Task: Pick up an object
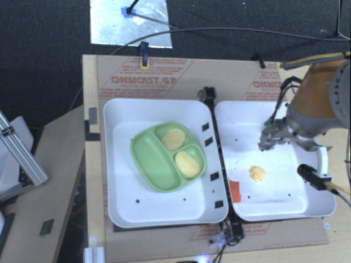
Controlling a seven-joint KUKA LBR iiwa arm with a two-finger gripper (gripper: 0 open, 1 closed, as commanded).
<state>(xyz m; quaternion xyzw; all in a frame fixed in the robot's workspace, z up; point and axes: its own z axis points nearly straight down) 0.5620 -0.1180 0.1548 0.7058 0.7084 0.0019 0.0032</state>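
Nearest the camera, the bench edge and a brown protective board printed in red are seen under two white bins. In the right bin, a small yellow object lies apart from an orange piece at the divider. The gripper is positioned above this bin, beyond the yellow object; the state of the claw cannot be told. The left bin holds a green divided plate with two yellow items. Farther off, a foil sheet lies on dark carpet.
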